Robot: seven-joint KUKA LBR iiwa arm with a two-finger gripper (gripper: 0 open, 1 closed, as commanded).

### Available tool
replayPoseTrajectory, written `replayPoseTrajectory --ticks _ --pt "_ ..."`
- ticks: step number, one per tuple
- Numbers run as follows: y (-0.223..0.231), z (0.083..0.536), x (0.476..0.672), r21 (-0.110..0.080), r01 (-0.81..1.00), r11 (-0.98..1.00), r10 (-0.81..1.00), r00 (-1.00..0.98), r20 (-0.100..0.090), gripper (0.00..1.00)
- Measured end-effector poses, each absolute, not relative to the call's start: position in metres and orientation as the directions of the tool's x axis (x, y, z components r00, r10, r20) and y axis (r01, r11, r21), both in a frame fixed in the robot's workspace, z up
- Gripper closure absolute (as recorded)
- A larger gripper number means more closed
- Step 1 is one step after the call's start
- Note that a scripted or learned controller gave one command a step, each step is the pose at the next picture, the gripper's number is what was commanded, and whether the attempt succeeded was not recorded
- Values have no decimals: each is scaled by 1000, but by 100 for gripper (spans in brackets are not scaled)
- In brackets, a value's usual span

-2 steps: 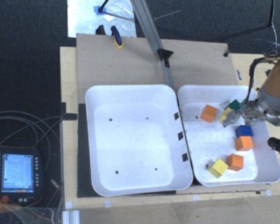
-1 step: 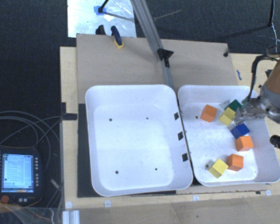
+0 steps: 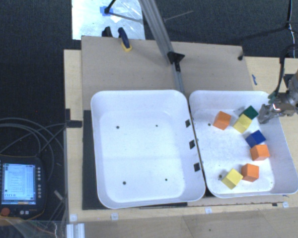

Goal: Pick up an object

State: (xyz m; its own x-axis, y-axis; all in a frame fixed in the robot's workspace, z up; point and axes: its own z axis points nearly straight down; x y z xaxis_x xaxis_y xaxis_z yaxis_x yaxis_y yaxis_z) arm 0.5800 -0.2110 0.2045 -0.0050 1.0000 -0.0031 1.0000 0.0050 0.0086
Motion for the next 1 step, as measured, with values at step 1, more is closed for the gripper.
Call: replayPoseTrajectory --ticks 1 --pt "-211 252 582 7 1000 5 1000 -5 -3 100"
